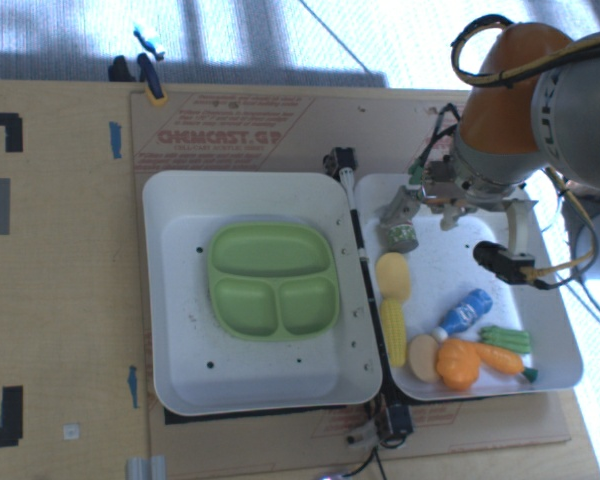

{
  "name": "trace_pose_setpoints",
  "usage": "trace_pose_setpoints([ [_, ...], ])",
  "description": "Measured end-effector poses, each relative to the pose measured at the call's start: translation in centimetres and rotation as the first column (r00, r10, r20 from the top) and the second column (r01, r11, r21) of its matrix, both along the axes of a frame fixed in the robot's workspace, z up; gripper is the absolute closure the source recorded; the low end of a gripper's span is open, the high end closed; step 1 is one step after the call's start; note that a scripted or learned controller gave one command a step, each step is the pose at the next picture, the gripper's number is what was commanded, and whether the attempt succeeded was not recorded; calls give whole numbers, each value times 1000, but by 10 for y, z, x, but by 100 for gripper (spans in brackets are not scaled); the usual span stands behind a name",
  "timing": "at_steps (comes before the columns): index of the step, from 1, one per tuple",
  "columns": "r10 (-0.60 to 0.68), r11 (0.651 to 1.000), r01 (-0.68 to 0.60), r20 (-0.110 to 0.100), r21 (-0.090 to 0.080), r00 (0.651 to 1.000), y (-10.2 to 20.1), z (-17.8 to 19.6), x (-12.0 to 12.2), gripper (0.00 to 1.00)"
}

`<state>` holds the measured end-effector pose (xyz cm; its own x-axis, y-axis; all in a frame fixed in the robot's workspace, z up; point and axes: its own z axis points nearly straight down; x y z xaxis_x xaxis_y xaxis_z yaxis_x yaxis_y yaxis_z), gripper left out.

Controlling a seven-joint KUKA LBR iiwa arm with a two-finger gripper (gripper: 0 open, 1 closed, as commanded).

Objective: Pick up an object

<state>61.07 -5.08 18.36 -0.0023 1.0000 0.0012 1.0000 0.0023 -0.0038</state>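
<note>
My gripper hangs over the back of the right bin, its fingers spread wide with nothing between them. A small grey-green object lies just under the left finger. Along the bin's left wall a pale yellow piece lies above a corn cob. Toward the front lie a blue bottle, a tan round item, an orange fruit, a carrot and green beans.
The left bin holds a green divided plate. A black cable part hangs from the wrist over the right bin. The arm's orange band looms at the upper right.
</note>
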Motion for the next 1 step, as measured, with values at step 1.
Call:
trace_pose_setpoints([
  [1,-3,1000,3,12,-2,1000,-46,-96,-4,0],
])
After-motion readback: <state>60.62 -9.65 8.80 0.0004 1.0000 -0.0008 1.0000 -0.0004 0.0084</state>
